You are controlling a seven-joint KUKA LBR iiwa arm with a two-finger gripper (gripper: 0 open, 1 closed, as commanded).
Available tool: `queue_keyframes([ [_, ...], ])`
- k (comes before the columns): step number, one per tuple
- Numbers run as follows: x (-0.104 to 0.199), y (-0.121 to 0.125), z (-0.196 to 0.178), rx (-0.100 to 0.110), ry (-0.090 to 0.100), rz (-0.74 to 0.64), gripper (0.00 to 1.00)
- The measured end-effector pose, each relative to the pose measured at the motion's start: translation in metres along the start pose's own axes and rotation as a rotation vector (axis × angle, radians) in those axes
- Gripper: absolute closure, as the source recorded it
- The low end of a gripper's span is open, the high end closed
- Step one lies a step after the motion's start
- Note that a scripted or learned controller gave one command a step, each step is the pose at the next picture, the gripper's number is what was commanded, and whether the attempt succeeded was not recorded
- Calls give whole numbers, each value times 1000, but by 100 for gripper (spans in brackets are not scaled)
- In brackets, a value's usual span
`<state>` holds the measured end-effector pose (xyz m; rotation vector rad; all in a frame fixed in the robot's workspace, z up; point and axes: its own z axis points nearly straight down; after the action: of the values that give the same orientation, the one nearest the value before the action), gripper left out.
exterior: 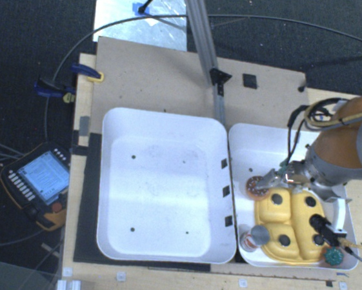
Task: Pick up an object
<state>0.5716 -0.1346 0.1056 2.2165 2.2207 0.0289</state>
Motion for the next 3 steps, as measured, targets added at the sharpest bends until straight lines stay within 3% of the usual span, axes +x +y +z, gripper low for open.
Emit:
queue_keyframes([
  [1,6,7,-16,-18,3,-10,100],
  [2,8,8,-60,10,-12,-4,100],
  [3,6,11,-103,10,-11,-2,100],
])
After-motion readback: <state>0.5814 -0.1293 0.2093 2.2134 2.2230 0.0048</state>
